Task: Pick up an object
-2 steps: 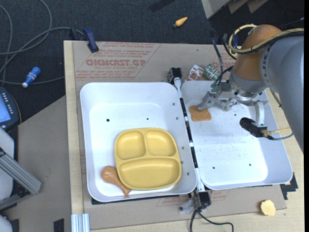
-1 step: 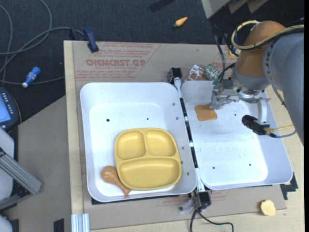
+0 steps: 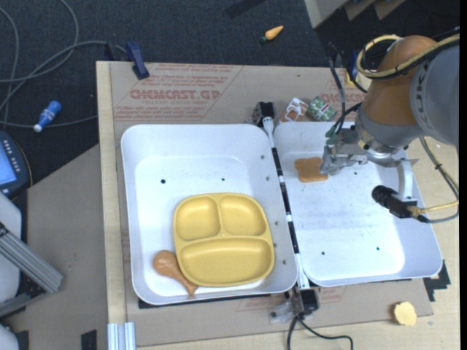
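- The claw hangs low in the right bin, at its upper left part, pointing down beside a flat tan piece that looks like a slice of toast.
- Whether the claw's fingers are apart or together I cannot tell; the wrist body covers them from above. The claw's tip sits just at the right edge of the tan piece, and contact cannot be confirmed.
- Two white bins lie side by side on the table; the left bin meets the right one along a dark seam.
- In the left bin: one yellow divided plate with three compartments, and one tan drumstick-shaped toy touching the plate's lower left rim, partly tucked under it.
- In the right bin: the one tan piece, near the upper left corner.
- On the table outside the bins: one small crumpled packet just above the right bin, one blue clamp at the far left corner, and one yellow lump near the lower right corner.
- On the floor: one blue bottle-like item at left and one small orange piece at the top.
- The arm hides the right bin's upper right corner.
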You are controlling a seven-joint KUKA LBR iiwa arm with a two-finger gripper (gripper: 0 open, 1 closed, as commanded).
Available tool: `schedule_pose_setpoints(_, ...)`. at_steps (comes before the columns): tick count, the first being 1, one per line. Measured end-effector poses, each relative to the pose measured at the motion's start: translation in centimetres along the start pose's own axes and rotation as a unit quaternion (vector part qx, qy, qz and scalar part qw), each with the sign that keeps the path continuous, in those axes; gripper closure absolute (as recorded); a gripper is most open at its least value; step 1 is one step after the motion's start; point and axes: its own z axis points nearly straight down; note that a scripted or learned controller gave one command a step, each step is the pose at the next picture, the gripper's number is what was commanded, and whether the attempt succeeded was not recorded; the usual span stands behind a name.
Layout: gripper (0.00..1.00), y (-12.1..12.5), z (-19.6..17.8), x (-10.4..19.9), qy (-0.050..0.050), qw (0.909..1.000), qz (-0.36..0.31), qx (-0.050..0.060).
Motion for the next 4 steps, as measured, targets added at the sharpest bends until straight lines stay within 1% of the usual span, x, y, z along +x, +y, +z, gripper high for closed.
schedule_pose_setpoints(1,0.0,0.1,0.2,-0.1,0.0,1.0,0.0,0.0)
schedule_pose_setpoints(2,0.0,3.4,5.2,0.1,-0.001,1.0,-0.001,-0.002)
schedule_pose_setpoints(3,1.0,3.4,3.8,0.1,-0.001,1.0,-0.001,-0.004)
schedule_pose_setpoints(4,1.0,-1.6,5.1,-2.8,0.0,1.0,0.002,0.002)
